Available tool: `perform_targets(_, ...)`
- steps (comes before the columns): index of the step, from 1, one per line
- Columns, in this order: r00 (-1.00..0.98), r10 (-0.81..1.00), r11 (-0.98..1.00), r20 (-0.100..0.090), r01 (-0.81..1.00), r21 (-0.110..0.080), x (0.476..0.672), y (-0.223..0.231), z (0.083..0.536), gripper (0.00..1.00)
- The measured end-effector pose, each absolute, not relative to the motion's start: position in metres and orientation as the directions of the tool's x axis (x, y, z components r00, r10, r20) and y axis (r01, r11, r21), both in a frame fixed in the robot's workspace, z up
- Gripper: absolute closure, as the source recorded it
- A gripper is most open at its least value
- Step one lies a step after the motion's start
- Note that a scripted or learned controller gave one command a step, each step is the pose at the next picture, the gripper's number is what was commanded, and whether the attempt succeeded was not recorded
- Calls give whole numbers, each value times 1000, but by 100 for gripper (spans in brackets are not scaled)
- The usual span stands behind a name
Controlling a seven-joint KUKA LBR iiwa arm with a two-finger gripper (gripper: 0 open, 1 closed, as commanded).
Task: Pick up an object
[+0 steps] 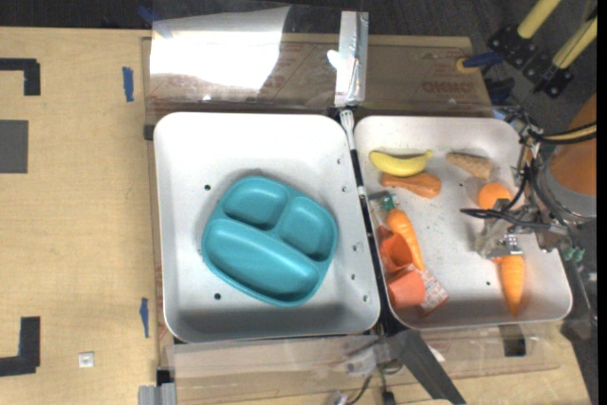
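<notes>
Beside right bin's [455, 318] far wall: pincer [495, 221] state unclear, above tapered orange carrot [511, 281].

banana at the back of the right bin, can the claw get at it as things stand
Probably yes. The banana lies uncovered at the back of the right bin, with nothing on top. The claw is over the same bin, nearer the right wall. An orange piece lies close against the banana and may crowd the grasp.

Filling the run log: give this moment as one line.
gripper: low in right bin, beside orange ball | carrot: lying nearby | teal tray: left bin
</notes>
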State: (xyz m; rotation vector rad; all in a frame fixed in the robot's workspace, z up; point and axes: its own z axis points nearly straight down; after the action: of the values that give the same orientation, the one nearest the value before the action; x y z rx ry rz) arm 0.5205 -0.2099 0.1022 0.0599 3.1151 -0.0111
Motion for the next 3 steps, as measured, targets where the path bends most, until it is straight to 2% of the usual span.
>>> perform_targets(1, -999, 38, 999, -25, 38, -6, 520, -209, 102, 0)
perform_targets(2, -999, 31, 1000, -12, 31, -2, 498, -223, 89, 0)
perform_targets(3, -999, 29, 1000, -25, 29, -6, 503, -223, 102, 100)
